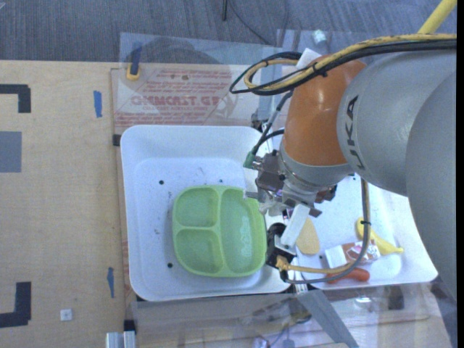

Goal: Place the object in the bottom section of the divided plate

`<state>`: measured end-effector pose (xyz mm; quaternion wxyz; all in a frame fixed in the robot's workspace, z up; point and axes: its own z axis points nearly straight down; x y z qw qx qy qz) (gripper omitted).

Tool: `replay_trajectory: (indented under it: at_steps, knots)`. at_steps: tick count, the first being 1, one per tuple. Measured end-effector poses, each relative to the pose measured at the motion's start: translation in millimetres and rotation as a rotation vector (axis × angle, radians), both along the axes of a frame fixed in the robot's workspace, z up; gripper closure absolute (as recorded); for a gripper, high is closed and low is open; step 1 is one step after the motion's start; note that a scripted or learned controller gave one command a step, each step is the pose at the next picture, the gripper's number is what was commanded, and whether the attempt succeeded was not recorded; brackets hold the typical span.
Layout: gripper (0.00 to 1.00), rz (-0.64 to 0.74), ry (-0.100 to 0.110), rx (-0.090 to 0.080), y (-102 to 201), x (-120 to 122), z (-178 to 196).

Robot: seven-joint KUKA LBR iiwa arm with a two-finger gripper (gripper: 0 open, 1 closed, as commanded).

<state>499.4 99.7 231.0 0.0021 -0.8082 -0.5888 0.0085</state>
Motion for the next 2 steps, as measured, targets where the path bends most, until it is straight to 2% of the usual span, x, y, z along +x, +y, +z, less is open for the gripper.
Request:
replay_trajectory:
  at_steps: [1, 2]
  knots:
    - [1.0, -0.186, -0.009, 0.004, 20, -2, -30]
    - [1.0, -0.325, -0.009, 0.001, 31, -13, -30]
